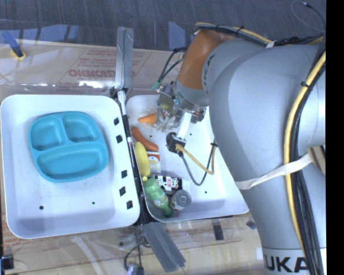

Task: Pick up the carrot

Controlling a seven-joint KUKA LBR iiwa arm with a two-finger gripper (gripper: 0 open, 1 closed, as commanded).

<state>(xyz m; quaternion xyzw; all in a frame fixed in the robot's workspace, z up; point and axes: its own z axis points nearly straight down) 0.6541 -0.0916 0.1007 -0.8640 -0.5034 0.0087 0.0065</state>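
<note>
A small orange carrot (147,118) lies near the far left corner of the right bin (218,202). My gripper (163,119) hangs right beside it, on its right, its tip close to the carrot's thick end. The arm's grey body and orange band cover much of the right bin. From this angle I cannot make out whether the carrot is between the fingers or only next to them.
Along the right bin's left wall lie a reddish sausage (145,138), a yellow banana (141,160), a green bottle (156,194) and a small can (181,200). The left bin (23,211) holds a blue divided plate (69,145). A yellow cable loops below the wrist.
</note>
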